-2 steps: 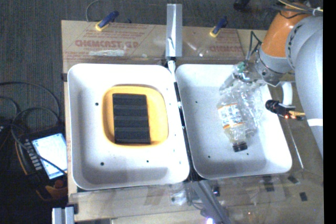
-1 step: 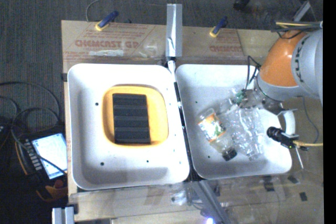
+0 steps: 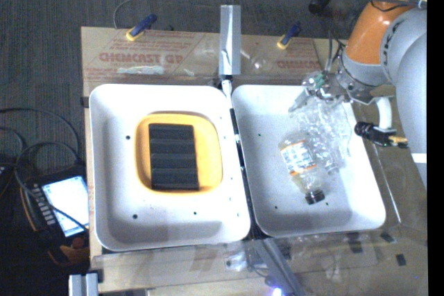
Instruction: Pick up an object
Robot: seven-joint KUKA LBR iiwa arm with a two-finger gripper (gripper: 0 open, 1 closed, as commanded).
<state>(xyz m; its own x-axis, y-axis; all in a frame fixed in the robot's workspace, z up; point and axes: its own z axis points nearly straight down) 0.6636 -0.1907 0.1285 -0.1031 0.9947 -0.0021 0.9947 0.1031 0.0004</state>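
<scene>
Your clear bottle (image 3: 313, 152) lies tilted in the right bin (image 3: 267, 170), cap toward the near edge, its crumpled far end blurring into the gripper (image 3: 320, 88). You cannot tell the gripper's state. A yellow-and-black sponge (image 3: 177, 152) fills the left bin (image 3: 114, 170).

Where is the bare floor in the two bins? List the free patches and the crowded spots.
Left bin: the yellow tray with the black insert fills the middle; free strips along the left wall and near edge. Right bin: bare along the left side and near corners. Crowded at its far right, where the crushed plastic bottle lies under the pincer.
</scene>
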